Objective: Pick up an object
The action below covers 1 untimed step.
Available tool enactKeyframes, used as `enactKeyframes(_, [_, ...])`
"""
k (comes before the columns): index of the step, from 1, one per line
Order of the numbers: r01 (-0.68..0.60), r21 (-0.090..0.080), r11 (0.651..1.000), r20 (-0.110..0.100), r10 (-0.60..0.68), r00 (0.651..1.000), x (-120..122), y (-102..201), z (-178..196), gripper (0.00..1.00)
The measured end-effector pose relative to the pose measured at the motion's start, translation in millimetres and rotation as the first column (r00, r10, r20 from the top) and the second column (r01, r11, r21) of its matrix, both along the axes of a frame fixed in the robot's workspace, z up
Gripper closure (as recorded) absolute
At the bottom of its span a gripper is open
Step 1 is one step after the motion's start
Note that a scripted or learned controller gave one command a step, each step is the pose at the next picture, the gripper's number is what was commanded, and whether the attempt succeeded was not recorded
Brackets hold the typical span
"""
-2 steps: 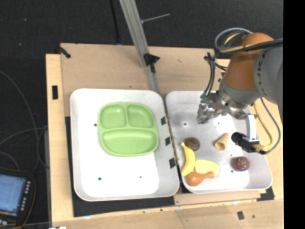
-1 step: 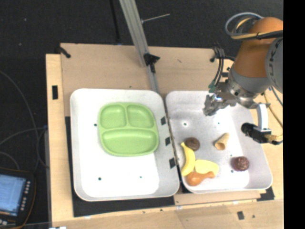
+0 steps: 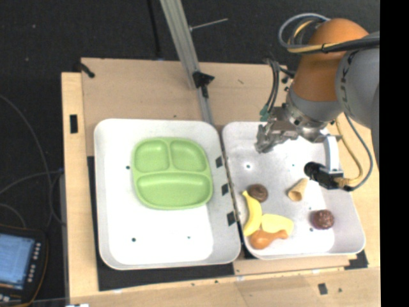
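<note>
1. The tool (image 3: 267,139) hangs over the far left part of the right bin (image 3: 281,168), pinching nothing that shows; whether its fingers are spread or pressed together I cannot tell.
2. Candidates lie nearer the front: a brown ball (image 3: 257,192), a cone (image 3: 297,188), a banana (image 3: 252,213), a dark ball (image 3: 322,219).
3. Judged step: approach, no grasp yet.
4. Next: travel toward the brown ball, the closest, and descend squarely over it.
</note>
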<state>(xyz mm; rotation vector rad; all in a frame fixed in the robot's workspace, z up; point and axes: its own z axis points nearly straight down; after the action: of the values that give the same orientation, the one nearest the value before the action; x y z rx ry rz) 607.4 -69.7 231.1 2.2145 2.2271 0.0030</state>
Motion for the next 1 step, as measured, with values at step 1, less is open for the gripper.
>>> enactKeyframes(1, [-0.003, 0.001, 1.000, 0.000, 0.003, 1.000, 15.5, 59.5, 7.0, 1.00])
